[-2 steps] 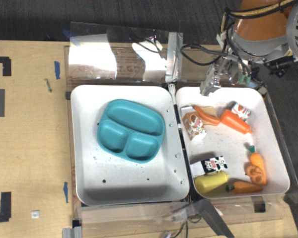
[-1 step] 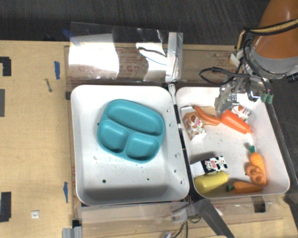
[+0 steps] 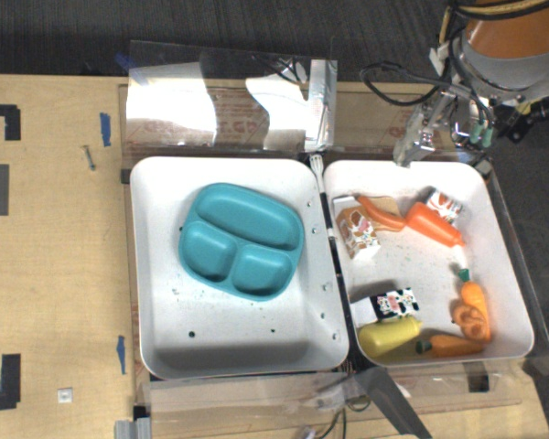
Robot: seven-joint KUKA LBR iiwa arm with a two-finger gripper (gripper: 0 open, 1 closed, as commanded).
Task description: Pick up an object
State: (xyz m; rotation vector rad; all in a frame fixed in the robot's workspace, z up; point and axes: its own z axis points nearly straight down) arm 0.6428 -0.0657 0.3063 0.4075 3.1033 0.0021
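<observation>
The orange toy carrot [image 3: 432,224] lying in the right bin [image 3: 511,273] is looking light, stiff and slick, so I'm guessing mid-body is the spot, while the pincer [image 3: 419,144] is hovering above the rim, can't tell its spread.

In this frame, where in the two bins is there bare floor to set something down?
Left bin: bare strip along the near edge, below the teal tray. Right bin: open middle between the orange bottle and cow-print item. Crowded along its near edge.
</observation>
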